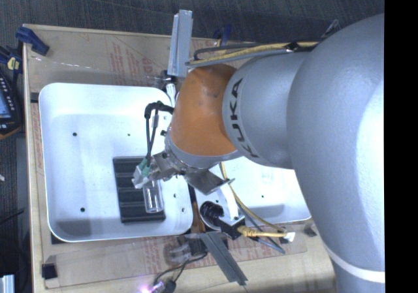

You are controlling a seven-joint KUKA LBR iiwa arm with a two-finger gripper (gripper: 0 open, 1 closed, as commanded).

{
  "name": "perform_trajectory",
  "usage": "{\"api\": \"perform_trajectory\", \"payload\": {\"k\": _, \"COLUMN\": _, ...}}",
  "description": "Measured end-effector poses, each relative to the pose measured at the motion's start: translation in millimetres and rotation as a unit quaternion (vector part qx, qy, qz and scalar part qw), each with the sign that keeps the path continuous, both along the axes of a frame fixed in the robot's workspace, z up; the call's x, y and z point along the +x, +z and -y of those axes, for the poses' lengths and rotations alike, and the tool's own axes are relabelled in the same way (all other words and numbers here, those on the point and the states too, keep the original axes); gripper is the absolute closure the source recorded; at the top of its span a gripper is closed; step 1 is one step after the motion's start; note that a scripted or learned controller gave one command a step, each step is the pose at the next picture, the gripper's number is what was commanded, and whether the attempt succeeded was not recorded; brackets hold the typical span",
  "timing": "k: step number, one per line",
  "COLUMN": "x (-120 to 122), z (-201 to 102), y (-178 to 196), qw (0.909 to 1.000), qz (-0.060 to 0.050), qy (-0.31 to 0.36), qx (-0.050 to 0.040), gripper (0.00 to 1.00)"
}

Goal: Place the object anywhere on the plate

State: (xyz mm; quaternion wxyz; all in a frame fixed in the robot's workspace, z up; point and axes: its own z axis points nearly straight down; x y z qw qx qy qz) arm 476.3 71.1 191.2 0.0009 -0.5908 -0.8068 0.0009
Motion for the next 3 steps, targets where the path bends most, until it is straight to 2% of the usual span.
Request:
{"api": "perform_trajectory", "payload": {"k": 1, "x": 33, "z": -82, "y": -47, "qw": 0.987, "qz": -0.001, "qy": -0.16, "qx": -0.0016, "gripper": 1.0}}
{"api": "perform_trajectory", "payload": {"k": 2, "x": 78, "z": -9, "y": 0, "qw": 0.9919, "qz": -0.001, "qy": -0.127, "qx": -0.0001, "gripper": 1.0}}
{"api": "perform_trajectory", "payload": {"k": 3, "x": 28, "z": 60, "y": -1, "qw": 0.9543, "qz": -0.003, "qy": -0.299, "qx": -0.0011, "gripper": 1.0}}
